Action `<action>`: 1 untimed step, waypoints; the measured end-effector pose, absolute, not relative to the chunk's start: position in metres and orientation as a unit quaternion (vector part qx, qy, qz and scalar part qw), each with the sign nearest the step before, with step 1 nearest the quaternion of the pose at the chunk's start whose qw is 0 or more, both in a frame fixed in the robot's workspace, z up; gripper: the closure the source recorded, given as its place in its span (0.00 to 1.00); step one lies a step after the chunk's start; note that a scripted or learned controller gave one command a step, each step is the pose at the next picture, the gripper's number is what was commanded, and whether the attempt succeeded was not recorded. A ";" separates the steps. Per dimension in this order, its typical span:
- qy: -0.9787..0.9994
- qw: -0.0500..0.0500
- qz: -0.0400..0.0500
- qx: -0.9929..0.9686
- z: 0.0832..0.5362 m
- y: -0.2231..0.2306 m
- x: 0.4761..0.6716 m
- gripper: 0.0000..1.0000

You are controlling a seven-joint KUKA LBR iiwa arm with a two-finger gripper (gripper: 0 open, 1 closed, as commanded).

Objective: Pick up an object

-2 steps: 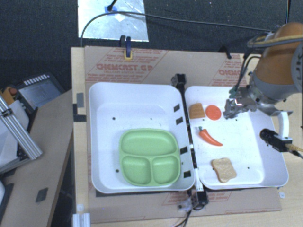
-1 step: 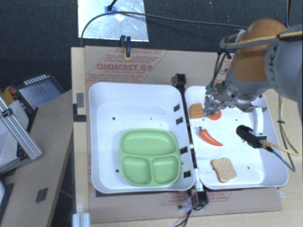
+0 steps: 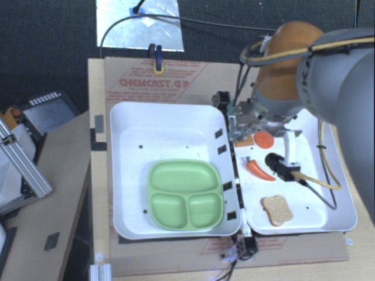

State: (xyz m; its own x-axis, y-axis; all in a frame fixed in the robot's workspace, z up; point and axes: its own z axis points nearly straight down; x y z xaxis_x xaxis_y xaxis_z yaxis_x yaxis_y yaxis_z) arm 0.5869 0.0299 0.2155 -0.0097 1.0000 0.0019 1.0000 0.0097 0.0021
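A grey arm [image 3: 343,69] reaches in from the right, its thick last link sitting above and to the right of the gripper [image 3: 241,127]. A rounded orange band [image 3: 290,54] lies directly behind the wrist [image 3: 272,107], which bends down and leftward, carrying the gripper low at the arm's far left end.

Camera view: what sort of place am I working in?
Probably a robotics lab bench, not a kitchen: cardboard sheet under a right bin holding a toy-like carrot and bread slice, and a left bin holding a green divided plate.
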 end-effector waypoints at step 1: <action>0.710 0.000 0.002 0.704 0.220 0.072 0.596 1.00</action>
